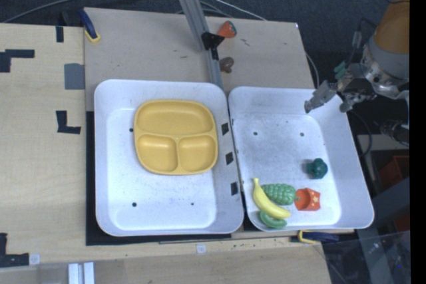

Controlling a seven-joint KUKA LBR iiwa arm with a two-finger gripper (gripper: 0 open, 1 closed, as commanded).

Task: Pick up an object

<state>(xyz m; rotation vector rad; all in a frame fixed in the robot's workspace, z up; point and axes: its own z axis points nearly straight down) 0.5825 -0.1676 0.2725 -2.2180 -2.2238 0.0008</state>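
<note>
The right bin (279, 110) holds several toy foods near its front edge. A yellow banana (267, 200) lies beside a bumpy light-green piece (281, 192), with a red pepper (307, 199) to their right. A small green piece (273, 221) pokes out under the banana. A dark green piece (317, 168) sits alone by the right wall. My gripper (331, 102) hangs over the bin's far right corner, well behind all of the foods. It is open, with nothing between its fingers (315, 101).
The left bin (110, 163) holds a yellow divided plate (176, 136). A grey slanted pole (190, 0) with a black clamp (212, 41) rises behind the bins. A small orange item (227, 28) and a brown one (226, 64) lie on the board behind them.
</note>
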